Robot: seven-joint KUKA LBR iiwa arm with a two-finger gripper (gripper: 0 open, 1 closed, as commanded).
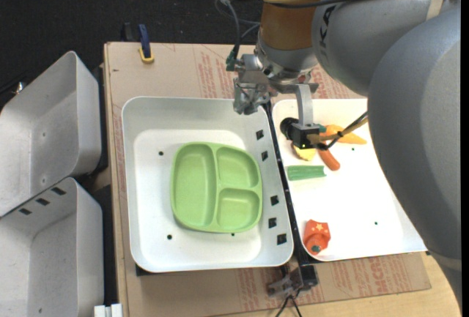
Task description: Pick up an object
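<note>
Pale green three-compartment plastic tray [216, 187] lies flat in left white bin [146, 121], below and left of grey two-finger gripper [249, 99]. Gripper's state: cannot tell. Below and right of gripper: short green stick [305, 173], small red object [316, 235].

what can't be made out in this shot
- Right bin: its far side, camera view, hidden under the arm.
- Orange and yellow pieces: camera view, overlapping and small, shapes unclear.
- Red thing: camera view, too small to identify.
</note>
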